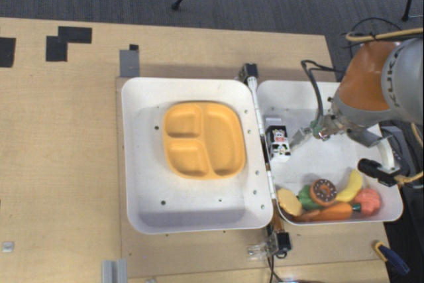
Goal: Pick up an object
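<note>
Looking down on your bench, you see the left bin (142,162) with a yellow divided plate (202,140) lying in its middle. The right bin (291,99) has the grey arm (387,79) reaching in over its far right part. A heap of toy food (331,199) lies along that bin's near edge, a banana (350,186) among it. The gripper (318,130) hangs above bare bin floor, apart from the heap; you cannot tell how it is set or whether it has anything.

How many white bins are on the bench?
2. The left white bin holds a yellow divided plate. The right white bin, touching it side by side, holds toy food piled in its near corner.
</note>
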Controlling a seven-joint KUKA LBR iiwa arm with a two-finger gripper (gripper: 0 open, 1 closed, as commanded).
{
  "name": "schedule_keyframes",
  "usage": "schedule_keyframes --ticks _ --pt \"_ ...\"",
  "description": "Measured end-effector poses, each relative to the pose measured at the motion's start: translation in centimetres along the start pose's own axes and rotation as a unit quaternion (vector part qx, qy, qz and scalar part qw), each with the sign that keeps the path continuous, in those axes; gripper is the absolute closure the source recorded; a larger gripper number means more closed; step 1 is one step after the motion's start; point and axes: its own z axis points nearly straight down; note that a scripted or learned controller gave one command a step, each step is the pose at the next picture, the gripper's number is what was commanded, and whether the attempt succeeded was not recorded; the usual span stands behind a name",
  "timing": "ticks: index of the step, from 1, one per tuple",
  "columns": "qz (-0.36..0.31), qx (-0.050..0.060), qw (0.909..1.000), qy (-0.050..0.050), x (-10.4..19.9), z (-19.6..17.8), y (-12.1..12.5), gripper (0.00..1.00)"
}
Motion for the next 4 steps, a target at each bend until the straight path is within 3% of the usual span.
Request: schedule_keyframes --ticks 1,2,3,4 --pt "0.105 0.001 0.9945 0.000 -5.4 0.3 5.6 0.00" --pt "0.297 0.000 0.9550 0.000 1.7 0.1 4.7 0.00" --pt "0.425 -0.004 0.9052 -0.001 4.6 0.0 -1.2 0.00" --pt "0.324 0.000 0.9461 -0.002 -5.7 0.2 0.4 0.00"
